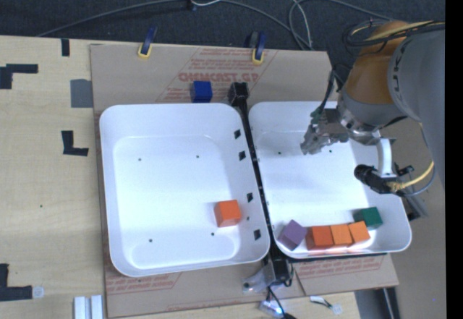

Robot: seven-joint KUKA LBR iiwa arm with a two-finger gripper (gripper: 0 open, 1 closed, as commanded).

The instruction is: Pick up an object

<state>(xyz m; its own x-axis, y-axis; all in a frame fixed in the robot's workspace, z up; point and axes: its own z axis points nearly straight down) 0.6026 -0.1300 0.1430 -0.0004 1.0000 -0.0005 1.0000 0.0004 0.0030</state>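
Observation:
My gripper (312,144) hangs over the upper part of the right bin (289,179), its fingers pointing down and to the left; nothing shows between them. Along the right bin's front edge lie a purple block (292,234), two orange blocks (319,237) (340,236), a yellow-orange block (359,233) and a green block (370,218). One orange block (228,213) sits in the left bin (145,144), toward its front right.
A blue block (202,90) rests on the cardboard behind the left bin. A black divider with clips (249,166) runs between the bins. Cables cross the dark floor behind the bench. The arm's grey body fills the right side.

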